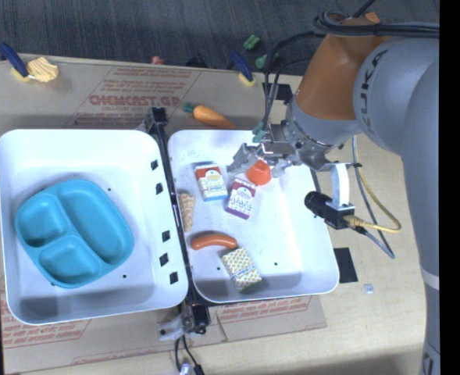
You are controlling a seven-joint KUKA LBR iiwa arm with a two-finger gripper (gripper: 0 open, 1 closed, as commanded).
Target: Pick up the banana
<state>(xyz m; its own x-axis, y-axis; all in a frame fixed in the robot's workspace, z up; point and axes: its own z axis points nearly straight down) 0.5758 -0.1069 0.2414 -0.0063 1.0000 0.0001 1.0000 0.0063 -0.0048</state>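
Note:
My gripper [254, 161] hangs low over the back part of the right bin [315, 268], reaching in from the right. Directly under its tip lies a small orange-red object [261, 173], partly covered by the gripper. Whether the two touch I cannot tell. Close to its left are a red and white carton [208, 182] and a purple packet [241, 199]. Nothing in the bins is clearly recognisable as a banana.
The right bin also holds a sausage [212, 241], a yellow patterned box [241, 267] and a waffle piece [187, 208]. A blue divided tray [72, 231] fills the left bin [26, 151]. A carrot [212, 116] and a pale yellow lump [44, 70] lie on the cardboard behind.

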